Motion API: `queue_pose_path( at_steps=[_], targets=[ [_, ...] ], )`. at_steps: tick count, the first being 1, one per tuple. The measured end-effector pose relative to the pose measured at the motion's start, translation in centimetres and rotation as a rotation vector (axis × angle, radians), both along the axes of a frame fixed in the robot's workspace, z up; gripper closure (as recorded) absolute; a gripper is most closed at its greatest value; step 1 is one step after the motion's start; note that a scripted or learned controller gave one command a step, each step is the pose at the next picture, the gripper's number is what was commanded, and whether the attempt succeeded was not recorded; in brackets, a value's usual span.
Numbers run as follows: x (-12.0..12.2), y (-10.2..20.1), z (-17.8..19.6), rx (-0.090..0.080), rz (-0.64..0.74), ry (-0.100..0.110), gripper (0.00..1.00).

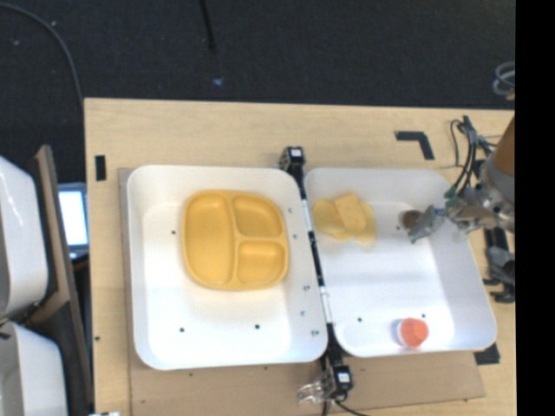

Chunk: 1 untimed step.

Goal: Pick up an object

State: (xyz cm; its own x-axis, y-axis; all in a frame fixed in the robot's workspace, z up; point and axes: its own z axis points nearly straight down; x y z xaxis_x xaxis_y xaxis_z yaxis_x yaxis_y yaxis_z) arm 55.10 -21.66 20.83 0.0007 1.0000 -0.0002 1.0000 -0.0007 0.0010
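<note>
- Reaching in from the right edge, the arm puts its gripper low over the right bin, in the upper right part of it.
- I cannot tell if the gripper is apart or together; its tip is a small dark shape and too blurred to read. Nothing is visible held in it.
- The nearest thing to pick is the yellow sponge-like piece, which lies in the upper left part of the same bin, close to the wall between the two bins. It is near the gripper but apart from it, with bare white floor between them.
- A small orange object lies near the front wall of the right bin, well apart from the gripper.
- The left bin bears a yellow divided plate, flat and wide, which I judge hard to take with two fingers.
- To do this step well, I would choose the yellow piece: move left until the gripper is over its middle, then come down straight.
- The piece looks soft and uneven, so the grip should go across its narrower side, not too close to the bin wall.
- A risk is pushing the piece against the wall instead of closing around it.
</note>
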Motion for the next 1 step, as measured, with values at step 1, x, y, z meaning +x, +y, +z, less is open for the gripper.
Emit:
queue_pose_path(
  at_steps=[1],
  targets=[
    [1.71,6.61,7.48,-0.001,0.006,-0.007,0.00]
  ],
)
